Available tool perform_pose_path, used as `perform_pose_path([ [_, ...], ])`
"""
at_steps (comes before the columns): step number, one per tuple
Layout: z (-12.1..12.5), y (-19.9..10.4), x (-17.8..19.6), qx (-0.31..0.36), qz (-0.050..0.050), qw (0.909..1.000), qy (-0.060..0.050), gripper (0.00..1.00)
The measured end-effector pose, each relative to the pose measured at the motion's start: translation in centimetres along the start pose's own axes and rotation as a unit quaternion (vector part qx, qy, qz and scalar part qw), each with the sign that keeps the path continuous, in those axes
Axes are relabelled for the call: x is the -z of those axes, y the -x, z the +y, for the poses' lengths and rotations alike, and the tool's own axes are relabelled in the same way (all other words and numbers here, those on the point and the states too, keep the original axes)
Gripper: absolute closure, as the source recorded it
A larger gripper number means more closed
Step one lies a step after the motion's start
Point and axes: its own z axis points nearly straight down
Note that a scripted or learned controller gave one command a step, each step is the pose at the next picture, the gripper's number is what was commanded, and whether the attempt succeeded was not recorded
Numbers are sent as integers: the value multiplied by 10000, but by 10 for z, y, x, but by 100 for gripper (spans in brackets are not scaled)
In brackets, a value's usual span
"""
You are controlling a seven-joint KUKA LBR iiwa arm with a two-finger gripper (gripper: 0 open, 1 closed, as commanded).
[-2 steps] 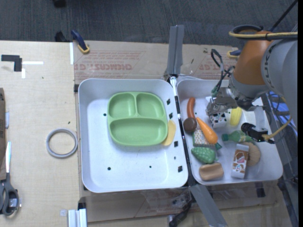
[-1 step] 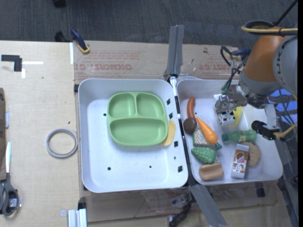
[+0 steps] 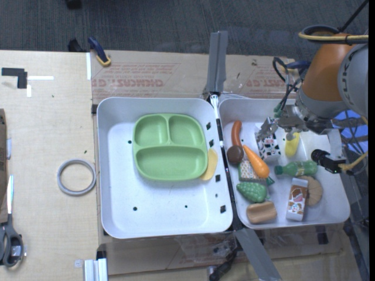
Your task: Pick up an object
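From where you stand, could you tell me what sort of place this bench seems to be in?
Probably a robotics lab set up for grasping trials. Two white bins sit side by side on a workbench, the right one filled with toy food such as a plastic carrot, and a grey and orange robot arm reaches over them.

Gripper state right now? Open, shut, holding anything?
Gripper: low in the right bin, by the black-and-white toy. Open or shut cannot be told from this view; nothing is visibly held.
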Motion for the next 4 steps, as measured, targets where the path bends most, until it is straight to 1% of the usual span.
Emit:
perform_pose_path([
  [1,-16,-30,-31,1063,-55,9943,42,0],
  [2,-17,4,-35,443,0,9990,3,0],
  [3,-41,43,-35,747,3,9972,-4,0],
  [4,24,16,-35,959,1,9954,0,0],
])
